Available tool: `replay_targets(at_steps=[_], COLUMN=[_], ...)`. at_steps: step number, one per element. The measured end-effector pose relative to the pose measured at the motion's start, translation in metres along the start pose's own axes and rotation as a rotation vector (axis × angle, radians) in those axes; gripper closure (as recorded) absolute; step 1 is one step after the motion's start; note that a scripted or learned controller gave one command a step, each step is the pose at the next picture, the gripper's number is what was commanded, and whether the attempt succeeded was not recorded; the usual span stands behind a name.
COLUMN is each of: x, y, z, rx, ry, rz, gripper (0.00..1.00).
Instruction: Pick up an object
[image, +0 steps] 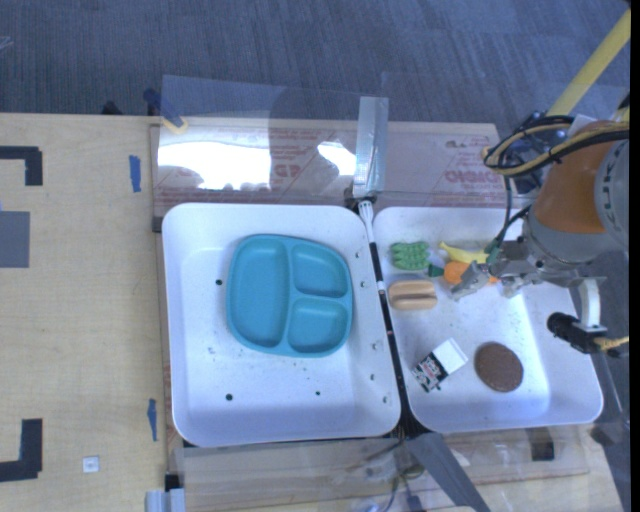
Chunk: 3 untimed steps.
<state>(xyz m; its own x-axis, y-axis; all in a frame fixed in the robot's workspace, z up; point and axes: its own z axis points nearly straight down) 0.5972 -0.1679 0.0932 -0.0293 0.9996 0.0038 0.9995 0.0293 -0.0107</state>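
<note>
your gripper (468, 283) sits in the right bin (570, 400), just beside the carrot (455, 271); you cannot tell its state. that bin also holds a bun (412, 294), cookie (498, 366) and box (439, 364); the left bin (190, 330) holds a blue tray (290, 294).

Bright, even overhead light; strong white glare on clear plastic sheet (255, 150) well left of pincer (470, 282). Soft shadows, slight blur.

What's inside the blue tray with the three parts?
The blue tray sits in the left bin, and its three compartments show just bare blue plastic. Whatever lies beneath the tray is covered.
</note>
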Motion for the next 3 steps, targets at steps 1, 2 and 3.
replay_targets(at_steps=[1, 2, 3], x=[0.015, 0.041, 0.047], y=[0.063, 0.064, 0.062], z=[0.009, 0.008, 0.009], rx=[0.024, 0.019, 0.024], ry=[0.000, -0.014, -0.016], rz=[-0.045, 0.056, 0.143], gripper=[0.00, 0.00, 0.00])
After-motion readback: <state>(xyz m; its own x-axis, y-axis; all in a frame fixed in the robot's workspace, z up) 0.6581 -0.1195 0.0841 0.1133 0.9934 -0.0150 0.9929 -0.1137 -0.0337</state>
